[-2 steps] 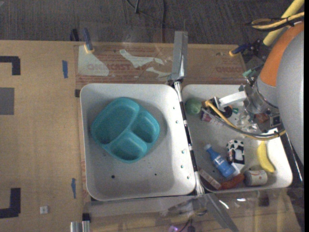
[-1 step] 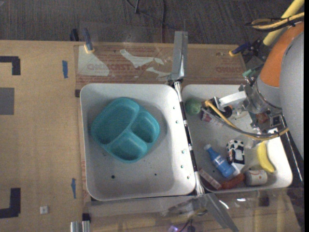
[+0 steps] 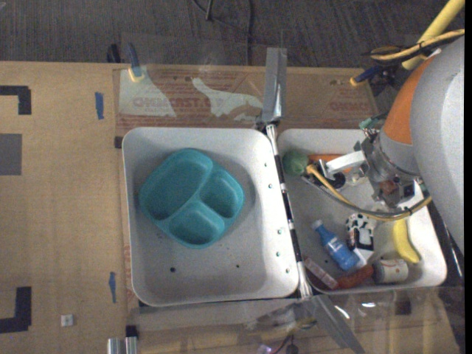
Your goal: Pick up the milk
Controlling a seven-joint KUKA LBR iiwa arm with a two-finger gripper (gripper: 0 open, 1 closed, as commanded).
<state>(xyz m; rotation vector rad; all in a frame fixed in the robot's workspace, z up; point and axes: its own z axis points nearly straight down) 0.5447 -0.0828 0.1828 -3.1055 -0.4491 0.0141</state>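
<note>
The milk [image 3: 360,231] is a small carton with black and white cow patches. It lies in the right bin [image 3: 436,271], near the bin's middle right. My gripper [image 3: 389,192] hangs over the right bin on the grey arm with the orange band [image 3: 405,116]. It is just above and to the right of the milk in the view, and cables loop around it. Nothing shows held in the gripper.
The right bin also holds a blue bottle [image 3: 335,246], a yellow banana [image 3: 404,242], a can [image 3: 391,270], a red-brown sausage [image 3: 354,277], a green ball [image 3: 296,162] and an orange piece [image 3: 324,157]. In the left bin [image 3: 147,271] lies a teal divided plate [image 3: 192,196].
</note>
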